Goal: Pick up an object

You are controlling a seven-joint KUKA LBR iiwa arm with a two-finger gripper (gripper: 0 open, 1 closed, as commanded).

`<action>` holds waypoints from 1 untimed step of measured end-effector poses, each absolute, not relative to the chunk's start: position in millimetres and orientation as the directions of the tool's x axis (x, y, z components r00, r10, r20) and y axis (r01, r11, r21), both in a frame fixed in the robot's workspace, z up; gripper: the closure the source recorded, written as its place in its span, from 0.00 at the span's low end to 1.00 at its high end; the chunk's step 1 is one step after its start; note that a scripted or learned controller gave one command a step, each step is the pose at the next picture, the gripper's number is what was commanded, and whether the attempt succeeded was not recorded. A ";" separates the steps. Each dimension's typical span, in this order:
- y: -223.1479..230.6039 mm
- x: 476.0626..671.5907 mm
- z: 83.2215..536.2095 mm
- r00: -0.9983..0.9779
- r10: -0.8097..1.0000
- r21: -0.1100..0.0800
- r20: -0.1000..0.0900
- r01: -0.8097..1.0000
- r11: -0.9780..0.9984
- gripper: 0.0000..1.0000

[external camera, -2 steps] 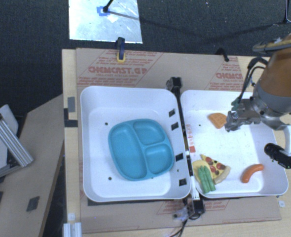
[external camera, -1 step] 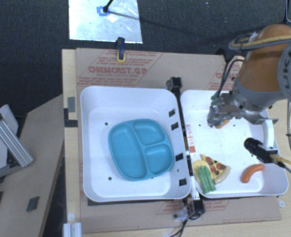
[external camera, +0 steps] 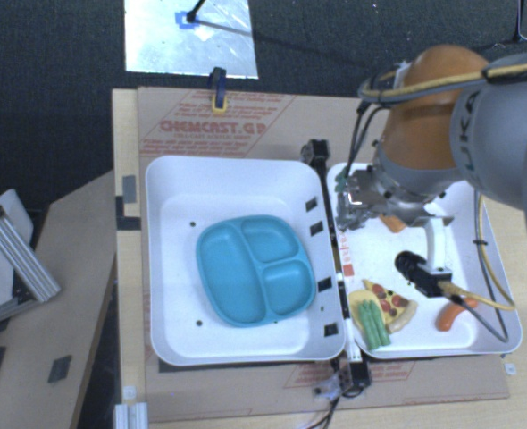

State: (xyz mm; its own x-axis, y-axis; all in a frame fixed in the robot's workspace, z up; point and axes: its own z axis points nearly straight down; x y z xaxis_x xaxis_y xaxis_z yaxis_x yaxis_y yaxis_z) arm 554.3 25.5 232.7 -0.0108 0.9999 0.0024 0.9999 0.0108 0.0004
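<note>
My gripper (external camera: pixel 348 204) hangs low over the upper left part of the right bin (external camera: pixel 429 350), close to the wall between the two bins. The grey arm and its orange band cover the bin's far end. A small orange piece (external camera: pixel 394 225) lies just right of the gripper, partly under the wrist. Nearer the front lie a toy pizza slice (external camera: pixel 392 304) and a green pod (external camera: pixel 371 321) side by side. An orange-red sausage shape (external camera: pixel 451 315) rests at the front right. I see nothing held in the gripper.
The left bin (external camera: pixel 158 239) holds a blue divided plate (external camera: pixel 253 270) in its middle. Black clips (external camera: pixel 322 231) run along the wall between the bins. Cardboard (external camera: pixel 214 119) lies under both bins, and a shiny sheet (external camera: pixel 190 25) lies beyond it.
</note>
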 end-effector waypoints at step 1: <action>84.5 562.6 225.9 -0.011 1.000 0.002 0.002 1.000 0.011 1.00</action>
